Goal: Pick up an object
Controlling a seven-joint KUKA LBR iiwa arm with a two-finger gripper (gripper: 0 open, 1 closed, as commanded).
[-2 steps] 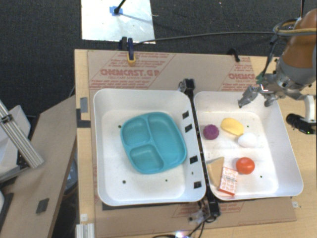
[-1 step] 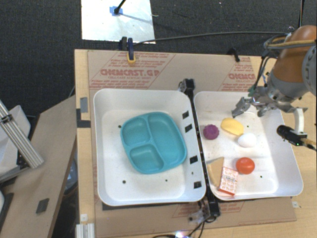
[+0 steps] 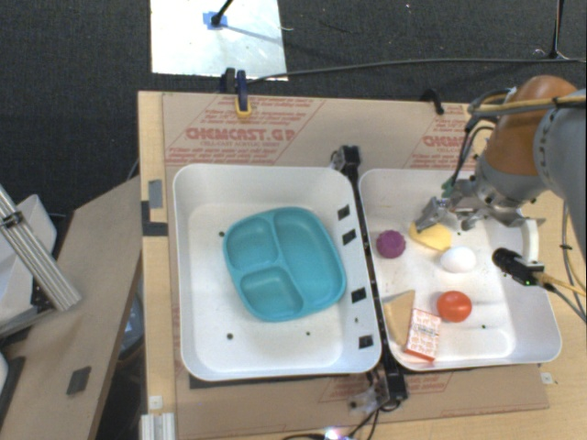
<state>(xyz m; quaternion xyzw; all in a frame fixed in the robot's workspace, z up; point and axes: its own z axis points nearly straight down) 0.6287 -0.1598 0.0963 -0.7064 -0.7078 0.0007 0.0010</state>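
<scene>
My gripper hangs low over the back of the right bin, right above a yellow piece that it touches or nearly touches. Just to the right of that piece lies a white egg-shaped thing. A purple ball rests left of it near the bin's left wall. Toward the front sit a red tomato-like ball, a tan wedge and a small red-and-white packet.
The left bin holds a teal divided plate. A black clip-lined divider separates the two bins. The arm's orange wrist looms over the right bin's back right corner.
</scene>
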